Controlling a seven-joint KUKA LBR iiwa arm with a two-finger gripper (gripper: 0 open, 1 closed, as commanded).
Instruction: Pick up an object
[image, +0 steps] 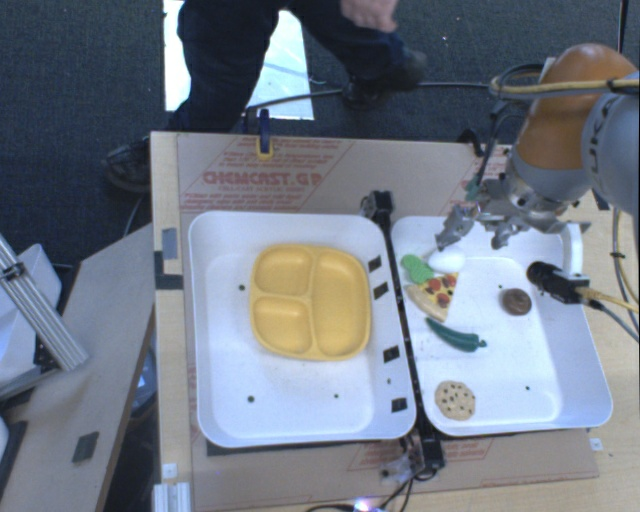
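Note:
My gripper (474, 233) hangs over the back of the right bin (575, 385), its two fingers spread open with nothing between them. Just below its left finger lies a white egg-like piece (447, 262), beside a small green item (416, 268). A pizza slice (434, 294) sits in front of those. A dark green pepper (456, 337) lies mid-bin, a brown round piece (516, 301) to the right, and a chocolate-chip cookie (455, 400) near the front.
The left bin (215, 400) holds a yellow divided plate (307, 301). A black clip line (395, 330) runs between the bins. A black fitting with a cable (556, 282) sits at the right bin's right side. A person stands beyond the bench (300, 45).

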